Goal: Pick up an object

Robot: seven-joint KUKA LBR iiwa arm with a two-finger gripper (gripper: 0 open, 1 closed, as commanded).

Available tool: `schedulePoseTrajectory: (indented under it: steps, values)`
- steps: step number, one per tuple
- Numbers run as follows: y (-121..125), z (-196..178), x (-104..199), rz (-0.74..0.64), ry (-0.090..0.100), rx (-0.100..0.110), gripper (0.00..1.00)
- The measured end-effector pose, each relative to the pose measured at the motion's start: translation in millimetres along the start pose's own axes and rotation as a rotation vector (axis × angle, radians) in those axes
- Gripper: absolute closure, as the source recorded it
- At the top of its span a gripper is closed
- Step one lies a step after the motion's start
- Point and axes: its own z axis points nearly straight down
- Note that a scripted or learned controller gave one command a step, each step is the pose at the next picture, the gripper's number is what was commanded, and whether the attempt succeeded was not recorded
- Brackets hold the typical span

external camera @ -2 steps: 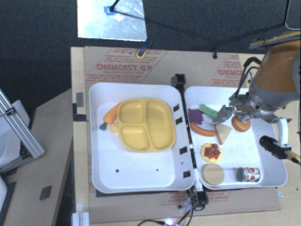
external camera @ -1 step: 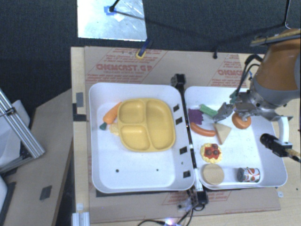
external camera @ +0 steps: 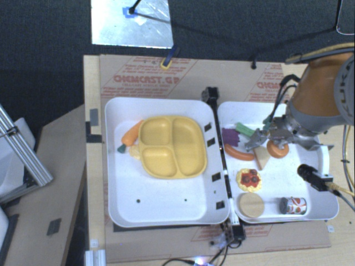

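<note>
i see the gripper (external camera: 265, 139) low in the right bin (external camera: 327, 206), above the hotdog (external camera: 239, 153); i can't tell its state. the orange slice (external camera: 278, 148) sits just right of the hotdog, the purple piece (external camera: 230, 136) just left.

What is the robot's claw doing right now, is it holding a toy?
Claw: it hangs low over the toy food in the right bin; open or closed, and holding anything, cannot be told.
</note>
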Motion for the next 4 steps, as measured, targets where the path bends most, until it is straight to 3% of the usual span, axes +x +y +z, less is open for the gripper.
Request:
schedulePoseTrajectory:
  steps: [1, 2, 3, 4]
  values:
    - [-8.1, 58.8, 4.1, 0.000, 0.001, 0.003, 0.00]
    - [-4.8, 72.3, 2.8, 0.001, -0.002, -0.011, 0.00]
    - [-4.4, 62.7, 2.3, 0.001, -0.004, -0.013, 1.00]
    - [-0.1, -0.6, 5.8, -0.004, -0.001, -0.009, 1.00]
